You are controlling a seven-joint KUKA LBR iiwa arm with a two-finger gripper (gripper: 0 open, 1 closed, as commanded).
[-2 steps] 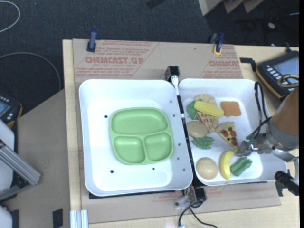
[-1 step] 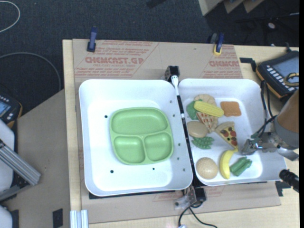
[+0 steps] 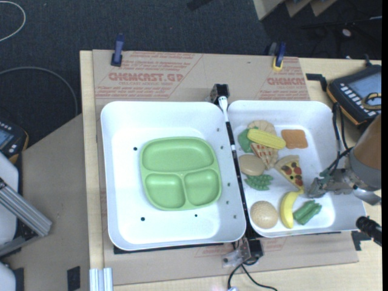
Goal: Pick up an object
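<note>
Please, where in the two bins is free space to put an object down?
Left bin: bare floor around the green tray, widest at its near and left sides. Right bin: bare at the far right corner, beyond the toast. Crowded from corn to banana.

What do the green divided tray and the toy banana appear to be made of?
The green divided tray looks like moulded plastic with a matte finish: uniform pale green, rounded compartment edges, soft highlights. The banana also looks like plastic, smooth and slightly glossy with an even yellow colour, though at this size rubber or foam cannot be ruled out.
</note>
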